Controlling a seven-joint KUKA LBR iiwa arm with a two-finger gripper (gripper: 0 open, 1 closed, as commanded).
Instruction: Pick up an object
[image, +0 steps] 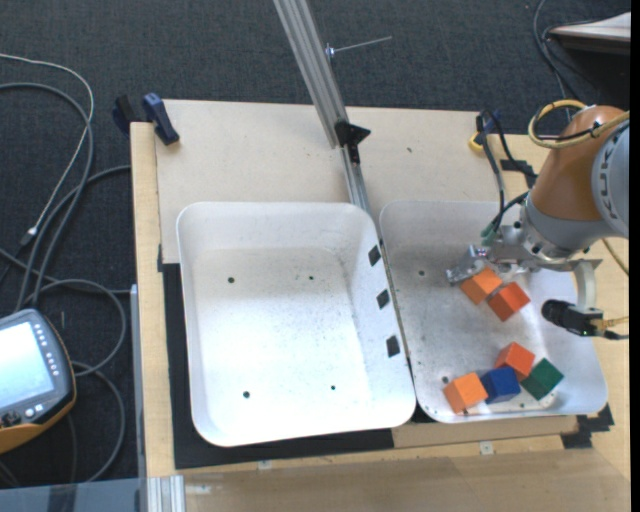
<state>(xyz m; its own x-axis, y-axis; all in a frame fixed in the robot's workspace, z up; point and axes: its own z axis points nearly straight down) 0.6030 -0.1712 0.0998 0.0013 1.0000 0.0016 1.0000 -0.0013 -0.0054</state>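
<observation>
The right bin (430, 325) holds several small blocks. An orange block (481, 285) and a red-orange block (510, 301) lie touching in its upper middle. My gripper (477, 267) hangs low over the orange block's upper edge, with the grey and orange arm (575, 190) reaching in from the right. The wrist hides how the gripper meets the block. Along the bin's near edge sit an orange block (464, 392), a blue block (500, 384), a red-orange block (516, 357) and a green block (542, 379), packed close together.
The left bin (200, 225) stands beside the right one, and their rims overlap in the middle. A slanted aluminium rail (318, 80) runs down to the bins' shared edge. A blue clamp (160, 118) sits at the bench's far left corner. Cables hang by the arm.
</observation>
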